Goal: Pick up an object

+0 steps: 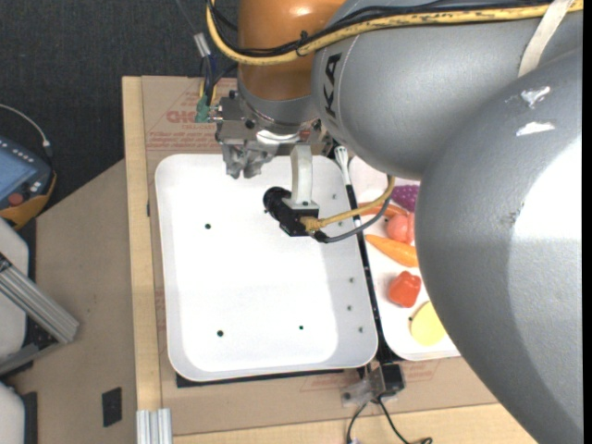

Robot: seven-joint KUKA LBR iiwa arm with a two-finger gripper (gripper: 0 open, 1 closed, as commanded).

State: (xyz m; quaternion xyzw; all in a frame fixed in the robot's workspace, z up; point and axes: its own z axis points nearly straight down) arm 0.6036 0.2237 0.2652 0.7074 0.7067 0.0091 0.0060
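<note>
My gripper point(245, 163) hangs over the far edge of the left white bin point(250, 331), below the orange wrist band. It is some way left of the objects. These lie in the right bin point(396, 348), partly hidden by the arm: a purple bunch of grapes point(405, 195), an orange carrot point(392, 249), a red piece point(404, 289) and a pale yellow piece point(426, 325). Nothing shows in the gripper.
A black fitting with a yellow cable point(289, 213) hangs off the wrist over the left bin. The big grey arm covers most of the right bin. Both bins rest on a cardboard sheet point(139, 248); a blue device point(18, 174) sits at far left.
</note>
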